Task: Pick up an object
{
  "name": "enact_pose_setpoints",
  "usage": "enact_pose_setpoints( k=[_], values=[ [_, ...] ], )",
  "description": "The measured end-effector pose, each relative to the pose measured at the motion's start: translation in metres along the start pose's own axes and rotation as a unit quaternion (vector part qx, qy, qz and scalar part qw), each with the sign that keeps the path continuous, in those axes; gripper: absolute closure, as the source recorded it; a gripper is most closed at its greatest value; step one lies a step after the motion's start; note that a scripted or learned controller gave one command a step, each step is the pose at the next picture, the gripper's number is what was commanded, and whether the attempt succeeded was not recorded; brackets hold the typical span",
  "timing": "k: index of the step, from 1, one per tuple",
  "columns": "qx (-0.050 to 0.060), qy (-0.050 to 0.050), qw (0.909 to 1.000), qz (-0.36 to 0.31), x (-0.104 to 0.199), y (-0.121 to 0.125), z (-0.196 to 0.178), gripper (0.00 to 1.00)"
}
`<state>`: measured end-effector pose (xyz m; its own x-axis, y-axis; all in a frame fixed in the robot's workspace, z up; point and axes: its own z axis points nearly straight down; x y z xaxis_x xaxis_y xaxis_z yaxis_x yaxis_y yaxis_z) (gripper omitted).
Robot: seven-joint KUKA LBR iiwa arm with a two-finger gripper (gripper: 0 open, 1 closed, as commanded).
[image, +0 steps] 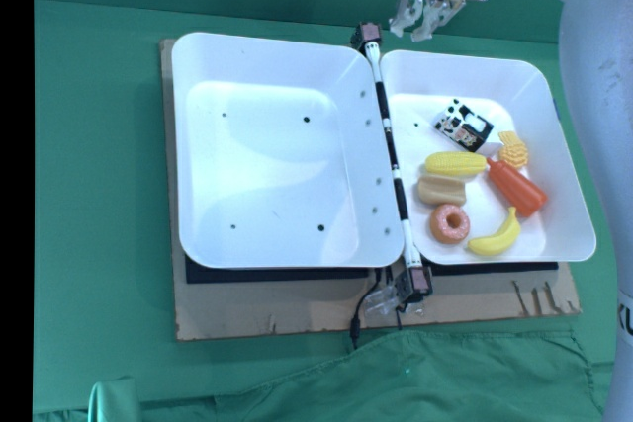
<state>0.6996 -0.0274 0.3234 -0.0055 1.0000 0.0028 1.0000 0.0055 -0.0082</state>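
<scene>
My gripper [423, 21] hangs high above the far rim of the right bin [554, 114], near the divider, open with nothing between its fingers. Several toy items lie in the right bin: a black-and-white box [463, 124], a yellow corn cob [455, 163], a tan bun [439, 191], a pink-orange donut [450, 223], a banana [495, 237], a red-orange bottle [516, 188] and a small yellow crinkled piece [512, 150]. All of them sit well below and toward the front of the gripper.
The left bin [277, 148] shows a bare white floor with a few dark specks. A black-and-white striped bar [388, 138] runs between the bins. Both rest on a cardboard sheet [297, 311] over green cloth. The grey arm [593, 35] comes down the right side.
</scene>
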Motion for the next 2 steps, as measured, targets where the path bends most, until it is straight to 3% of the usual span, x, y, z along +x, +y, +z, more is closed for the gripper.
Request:
enact_pose_setpoints(
  k=[1, 2],
  values=[
    [-0.004, 0.0, 1.0, 0.0, 0.075, 0.001, 0.025, 1.0],
    [-0.016, -0.001, 0.9999, 0.003, 0.064, 0.0, -0.128, 1.0]
  ],
)
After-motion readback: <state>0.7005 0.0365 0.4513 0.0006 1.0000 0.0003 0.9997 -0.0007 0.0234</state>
